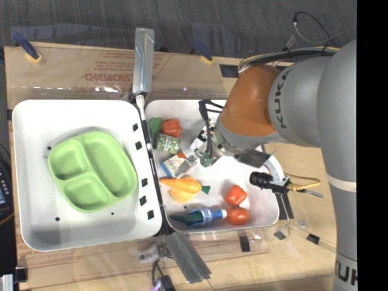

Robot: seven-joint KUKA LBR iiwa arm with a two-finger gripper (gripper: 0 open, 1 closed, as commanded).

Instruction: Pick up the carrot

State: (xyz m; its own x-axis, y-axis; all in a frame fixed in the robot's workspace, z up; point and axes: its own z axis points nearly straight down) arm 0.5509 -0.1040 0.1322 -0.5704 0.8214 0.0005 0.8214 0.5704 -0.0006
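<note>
The carrot (pixel 180 185) is orange with a small green top pointing right. It lies on its side in the right bin (pixel 267 211), near the bin's left wall, resting on a yellow item (pixel 182 194). My gripper (pixel 205 155) hangs over the middle of that bin, a short way above and to the right of the carrot. The wrist and its orange band (pixel 248 105) cover the bin's back right part. Nothing shows held in the gripper.
In the right bin lie a small carton (pixel 173 164), a green-labelled jar (pixel 168 143), a red pepper (pixel 172 127), a second red pepper (pixel 236 194), a tomato (pixel 239 216) and a blue bottle (pixel 203 216). A green divided plate (pixel 92 170) sits in the left bin (pixel 30 223).
</note>
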